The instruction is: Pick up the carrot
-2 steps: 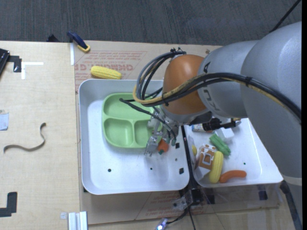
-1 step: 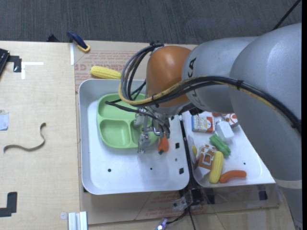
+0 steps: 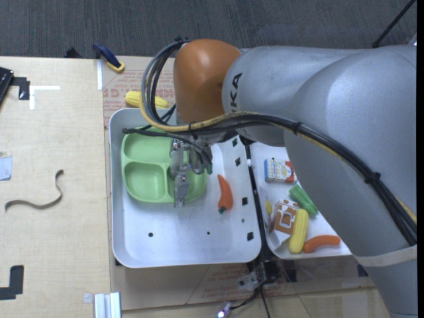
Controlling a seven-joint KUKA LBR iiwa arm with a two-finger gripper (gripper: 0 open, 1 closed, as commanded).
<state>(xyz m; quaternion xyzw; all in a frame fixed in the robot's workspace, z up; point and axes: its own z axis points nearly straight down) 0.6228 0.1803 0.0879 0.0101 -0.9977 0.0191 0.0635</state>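
Note:
The carrot (image 3: 225,193), orange-red with a small green end pointing toward the front, lies on the floor of the left white bin (image 3: 165,247), just right of a green divided tray (image 3: 144,167). My gripper (image 3: 180,192) hangs over the right edge of that green tray, to the left of the carrot and apart from it. Nothing from the bins shows at the gripper's tip. The grey arm with its orange band (image 3: 202,78) covers the back of both bins.
The right bin (image 3: 311,254) holds a corn cob (image 3: 298,230), a small printed box (image 3: 284,216), a green vegetable (image 3: 303,200), an orange sausage-like piece (image 3: 321,243) and a carton (image 3: 279,171). A yellow corn piece (image 3: 136,99) lies behind the left bin. Black cables loop around the wrist.

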